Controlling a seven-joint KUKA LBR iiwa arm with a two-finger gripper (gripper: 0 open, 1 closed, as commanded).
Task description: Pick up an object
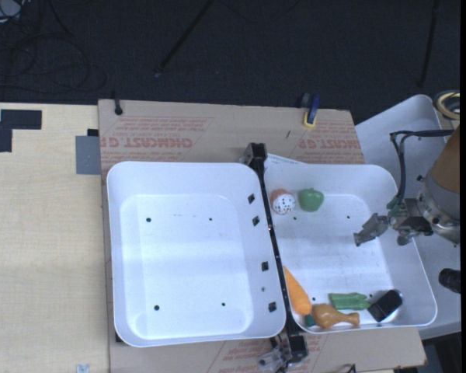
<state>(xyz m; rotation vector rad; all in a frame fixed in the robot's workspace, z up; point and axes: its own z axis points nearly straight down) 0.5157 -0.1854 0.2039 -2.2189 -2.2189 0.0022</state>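
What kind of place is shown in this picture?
Probably a robotics lab test bench: two shallow white bins on cardboard, small toy-like objects such as an orange carrot, and a gripper reaching in.

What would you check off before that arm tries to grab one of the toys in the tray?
1. Pincer above the right bin: ok, near its right wall.
2. Pincer free of load: ok, nothing between its tips.
3. Targets in view: ok. Spotted ball beside green toy at the far side; carrot, green stick, drumstick and black block along the near edge.
4. Room around a target: not ok, all of them crowd walls or neighbours.
5. Pincer height over the floor: cannot tell.
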